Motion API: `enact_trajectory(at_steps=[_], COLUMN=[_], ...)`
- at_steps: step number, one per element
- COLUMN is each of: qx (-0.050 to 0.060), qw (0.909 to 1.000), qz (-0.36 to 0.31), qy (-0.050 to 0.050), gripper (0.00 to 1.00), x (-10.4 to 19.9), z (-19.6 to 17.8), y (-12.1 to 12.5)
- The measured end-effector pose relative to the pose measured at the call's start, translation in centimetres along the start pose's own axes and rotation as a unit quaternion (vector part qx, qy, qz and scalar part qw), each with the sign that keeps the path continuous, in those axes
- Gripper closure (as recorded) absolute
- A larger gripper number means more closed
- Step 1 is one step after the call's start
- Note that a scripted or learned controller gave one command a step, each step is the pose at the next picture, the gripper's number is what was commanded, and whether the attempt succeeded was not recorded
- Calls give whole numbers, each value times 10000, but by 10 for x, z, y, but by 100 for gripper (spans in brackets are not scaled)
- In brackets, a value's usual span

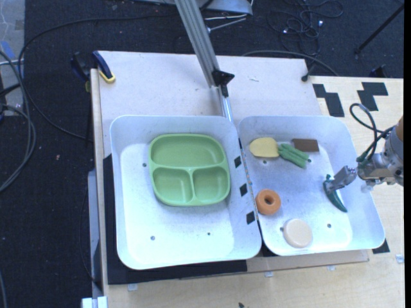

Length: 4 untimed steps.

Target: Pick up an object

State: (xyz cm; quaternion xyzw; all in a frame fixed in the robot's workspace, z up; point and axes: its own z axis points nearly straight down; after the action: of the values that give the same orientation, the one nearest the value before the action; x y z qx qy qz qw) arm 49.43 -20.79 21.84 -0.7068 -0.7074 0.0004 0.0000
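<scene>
Two-finger gripper (335, 186), low at right bin's (359, 149) right side; opening cannot be told. Curved dark-green plastic piece (338, 201) directly beneath, touching. Risk: slender curved shape slipping sideways on closure, coming up bare.

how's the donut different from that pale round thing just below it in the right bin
The donut is orange-brown with a hole through its middle; the pale round piece is cream and solid. The donut lies nearer the divider between the bins, the pale piece nearer the front rim. Both are round and lie flat in the right bin.
</scene>
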Motion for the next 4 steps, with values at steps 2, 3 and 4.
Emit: enact_trajectory(at_steps=[2, 3, 4], qx=[18, -16, -41], qw=[10000, 10000, 10000], qz=[6, 9, 13], qy=[9, -7, -21], gripper=[0, 0, 100], x=[6, 6, 5], z=[90, 126, 113], y=[-1, 1, 2])
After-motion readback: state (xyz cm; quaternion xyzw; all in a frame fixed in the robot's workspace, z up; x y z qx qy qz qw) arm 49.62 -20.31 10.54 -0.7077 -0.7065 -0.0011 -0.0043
